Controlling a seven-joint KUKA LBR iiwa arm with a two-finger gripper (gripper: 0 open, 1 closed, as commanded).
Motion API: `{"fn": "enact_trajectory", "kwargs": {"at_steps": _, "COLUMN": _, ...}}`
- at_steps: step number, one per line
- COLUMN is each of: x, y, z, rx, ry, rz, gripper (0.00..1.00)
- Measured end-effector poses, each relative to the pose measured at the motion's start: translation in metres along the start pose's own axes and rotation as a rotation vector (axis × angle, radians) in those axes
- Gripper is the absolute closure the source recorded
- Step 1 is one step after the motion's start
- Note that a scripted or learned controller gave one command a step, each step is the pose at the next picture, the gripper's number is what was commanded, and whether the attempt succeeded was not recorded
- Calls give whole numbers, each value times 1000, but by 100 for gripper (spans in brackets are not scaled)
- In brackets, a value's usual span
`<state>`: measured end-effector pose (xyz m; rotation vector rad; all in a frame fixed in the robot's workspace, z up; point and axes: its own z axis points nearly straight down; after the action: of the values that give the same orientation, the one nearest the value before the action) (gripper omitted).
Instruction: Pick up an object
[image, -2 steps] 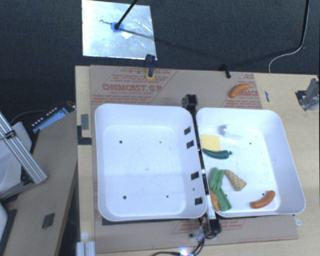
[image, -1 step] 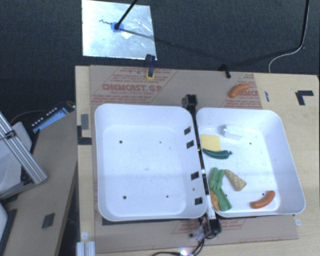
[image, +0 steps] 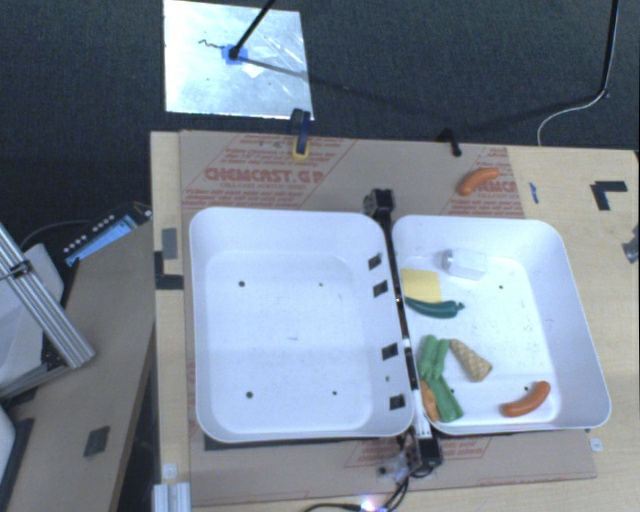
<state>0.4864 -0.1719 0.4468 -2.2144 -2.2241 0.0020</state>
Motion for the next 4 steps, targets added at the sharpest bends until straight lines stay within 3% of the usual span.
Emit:
{"fn": "enact_trajectory", "kwargs": {"at_steps": 3, "x": -9, "y": 0, "z": -51, "rx": -8, "ry": -3, "rz": -1, "gripper": 100}}
{"fn": "enact_trajectory", "kwargs": {"at_steps": 4, "x": 73, "y": 1, "z": 12, "rx": -3, "ry": 0, "rz": -5, "gripper": 100}}
